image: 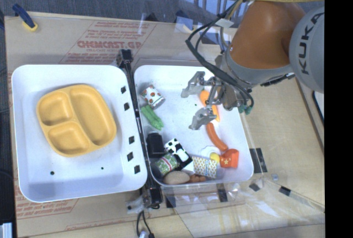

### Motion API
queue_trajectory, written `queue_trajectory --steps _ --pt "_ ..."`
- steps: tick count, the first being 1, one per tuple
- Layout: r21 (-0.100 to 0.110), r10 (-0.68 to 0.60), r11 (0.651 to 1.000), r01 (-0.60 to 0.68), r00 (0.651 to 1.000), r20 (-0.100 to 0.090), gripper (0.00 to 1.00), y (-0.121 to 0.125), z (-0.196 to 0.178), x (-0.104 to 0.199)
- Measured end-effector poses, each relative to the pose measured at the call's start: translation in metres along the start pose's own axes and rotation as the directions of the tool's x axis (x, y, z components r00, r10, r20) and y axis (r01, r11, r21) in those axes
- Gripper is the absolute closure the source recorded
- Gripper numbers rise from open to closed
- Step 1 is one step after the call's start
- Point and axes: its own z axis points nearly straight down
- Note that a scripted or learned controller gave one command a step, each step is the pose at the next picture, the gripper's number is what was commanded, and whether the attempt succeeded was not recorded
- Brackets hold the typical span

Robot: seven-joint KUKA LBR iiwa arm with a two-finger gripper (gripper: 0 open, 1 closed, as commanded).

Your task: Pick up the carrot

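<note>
The orange carrot (209,100) lies in the right bin (171,74), near its right wall, partly hidden under the wrist. My gripper (197,102) hangs low over it and is open, with one finger (193,85) toward the back and the other finger (201,119) toward the front. The carrot shows in the gap close to the palm, and neither fingertip closes on it. A longer red-orange sausage-like piece (217,138) lies just in front of the gripper.
The right bin also holds a small can (151,96), a green vegetable (151,117), a black-and-white cow toy (175,149), a green can (165,164), a red box (229,158) and several more items at the front. A yellow divided plate (75,118) sits in the left bin (27,176).
</note>
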Motion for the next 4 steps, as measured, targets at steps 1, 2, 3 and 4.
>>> queue_trajectory --steps 1,2,3,4 --pt "-0.001 -0.030 1.000 0.030 1.000 -0.005 0.00 -0.080 0.055 -0.053" --pt "-0.002 0.068 0.998 -0.068 0.998 -0.002 0.00 -0.104 0.174 -0.096" --pt "0.000 0.060 0.998 -0.060 0.998 0.006 1.00 -0.102 0.160 -0.099" --pt "-0.003 0.282 0.959 -0.282 0.959 0.001 1.00 -0.022 0.107 -0.054"
